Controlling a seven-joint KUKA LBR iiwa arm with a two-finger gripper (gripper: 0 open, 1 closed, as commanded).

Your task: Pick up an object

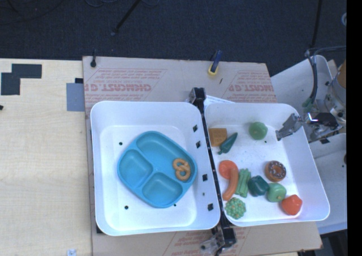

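The right bin [305, 153] holds several toy foods. Among them are a green ball [258, 130], an orange block [218, 136], a dark teal pepper [228, 143], a red-orange chilli [228, 176] and a green cucumber [244, 182]. There are also a dark green piece [257, 185], a chocolate donut [275, 170], a green apple [276, 192], a red tomato [291, 205] and a broccoli floret [235, 208]. My gripper [301, 124] hangs over the right bin's upper right rim, to the right of the green ball, with nothing seen in it.
The left bin [107, 136] bears a blue divided plate [148, 173] with a pretzel [182, 168] on it. A black clamp strip [205, 153] runs between the bins. Cardboard [141, 82] lies under both. A blue-yellow clip [214, 64] sits at the back.
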